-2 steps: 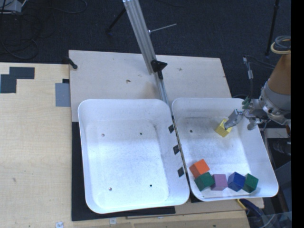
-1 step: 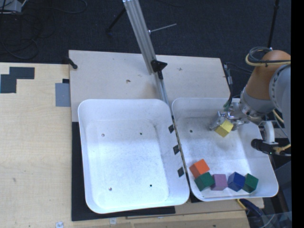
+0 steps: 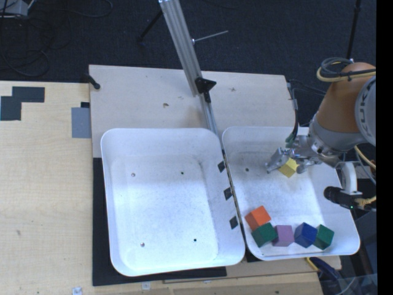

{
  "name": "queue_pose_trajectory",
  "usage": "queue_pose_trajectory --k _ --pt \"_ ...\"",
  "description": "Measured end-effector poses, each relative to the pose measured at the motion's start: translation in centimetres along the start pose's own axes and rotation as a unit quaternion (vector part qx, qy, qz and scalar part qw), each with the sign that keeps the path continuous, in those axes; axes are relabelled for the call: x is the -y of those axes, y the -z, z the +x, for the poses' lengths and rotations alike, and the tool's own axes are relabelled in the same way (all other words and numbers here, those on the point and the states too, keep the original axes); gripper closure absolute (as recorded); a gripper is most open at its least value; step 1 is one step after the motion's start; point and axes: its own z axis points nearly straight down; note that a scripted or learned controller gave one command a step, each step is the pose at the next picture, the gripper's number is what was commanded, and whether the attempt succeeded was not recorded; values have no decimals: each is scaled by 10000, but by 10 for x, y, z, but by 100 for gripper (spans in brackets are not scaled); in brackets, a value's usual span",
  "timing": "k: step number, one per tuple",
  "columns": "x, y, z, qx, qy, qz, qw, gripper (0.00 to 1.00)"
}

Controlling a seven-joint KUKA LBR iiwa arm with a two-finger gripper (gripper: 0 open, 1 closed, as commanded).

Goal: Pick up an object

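Gripping yellow block [image 3: 287,168] between fingers [image 3: 276,162] | gripper [image 3: 285,161] over right bin [image 3: 344,241]

Two shallow white plastic bins sit side by side on my worktop [image 3: 49,183]. In the right bin [image 3: 245,152], five small cubes cluster along the near wall; a sixth lies farther back, at my pincer [image 3: 284,161].
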Motion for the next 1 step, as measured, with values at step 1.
queue_pose_trajectory --k 1 --pt "45 64 53 -2 7 -23 10000 0"
